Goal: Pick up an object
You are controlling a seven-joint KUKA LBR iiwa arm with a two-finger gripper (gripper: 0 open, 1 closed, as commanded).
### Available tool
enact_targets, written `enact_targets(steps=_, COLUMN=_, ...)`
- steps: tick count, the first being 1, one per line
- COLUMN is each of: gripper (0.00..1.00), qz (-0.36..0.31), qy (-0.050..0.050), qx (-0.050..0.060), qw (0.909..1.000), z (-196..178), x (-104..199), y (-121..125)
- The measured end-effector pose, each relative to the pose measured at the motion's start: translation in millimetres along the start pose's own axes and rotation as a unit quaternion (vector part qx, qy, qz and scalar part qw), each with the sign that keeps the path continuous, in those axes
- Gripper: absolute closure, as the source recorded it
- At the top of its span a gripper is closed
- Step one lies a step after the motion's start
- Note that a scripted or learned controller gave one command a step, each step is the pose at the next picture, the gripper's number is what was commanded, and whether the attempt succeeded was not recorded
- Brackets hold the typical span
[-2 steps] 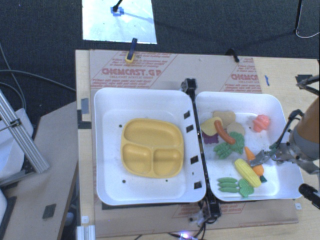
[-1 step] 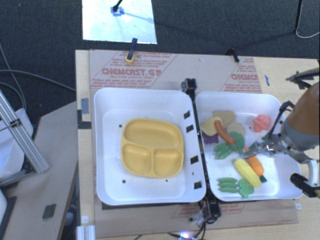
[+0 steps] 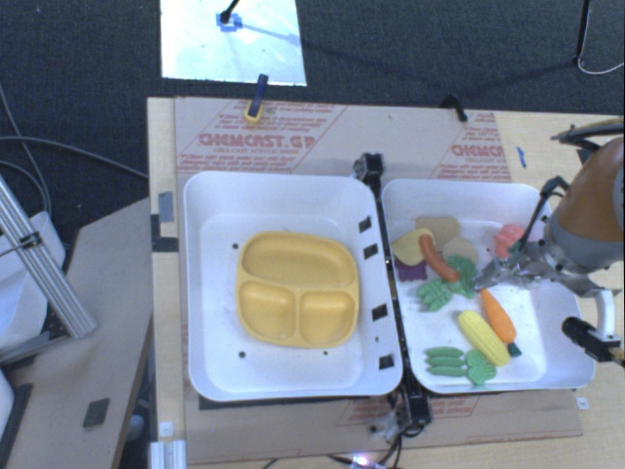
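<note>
Camera view: the gripper [image 3: 485, 279] hangs low in the right bin [image 3: 557, 364] among crowded toy food, just above the carrot [image 3: 497, 317]; whether it is clenched I cannot tell. The yellow divided plate [image 3: 296, 288] sits alone in the left bin [image 3: 215, 360], open floor around it.

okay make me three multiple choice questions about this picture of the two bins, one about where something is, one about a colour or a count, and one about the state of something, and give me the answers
1. Where does the yellow divided plate lie?
A. in the left bin
B. in the right bin
C. on the floor

2. What colour is the toy corn cob?
A. purple
B. yellow
C. blue

3. How is the toy food arranged?
A. spread over both bins
B. stacked on the plate
C. gathered in the right bin

Answers:
1. A: the plate sits in the middle of the left bin.
2. B: the cob is yellow, beside the orange toy carrot.
3. C: corn, carrot, green pea pods and the rest all lie in the right bin, where the gripper reaches.
</note>
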State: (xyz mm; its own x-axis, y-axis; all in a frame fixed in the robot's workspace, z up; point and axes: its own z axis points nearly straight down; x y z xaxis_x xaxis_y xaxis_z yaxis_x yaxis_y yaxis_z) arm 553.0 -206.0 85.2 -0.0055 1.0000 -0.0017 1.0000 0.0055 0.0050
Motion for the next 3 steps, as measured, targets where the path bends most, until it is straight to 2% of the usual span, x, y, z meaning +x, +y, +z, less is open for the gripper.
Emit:
enact_targets(steps=1, gripper=0.00, qz=0.002, qy=0.002, qx=0.005, qw=1.0000, z=1, x=29, y=-60)
enact_targets(steps=2, gripper=0.00, qz=0.001, qy=-0.001, qx=-0.001, qw=1.0000, z=-17, x=15, y=-18)
enact_targets(steps=3, gripper=0.00, qz=0.003, qy=0.002, qx=0.004, qw=1.0000, z=2, x=19, y=-69)
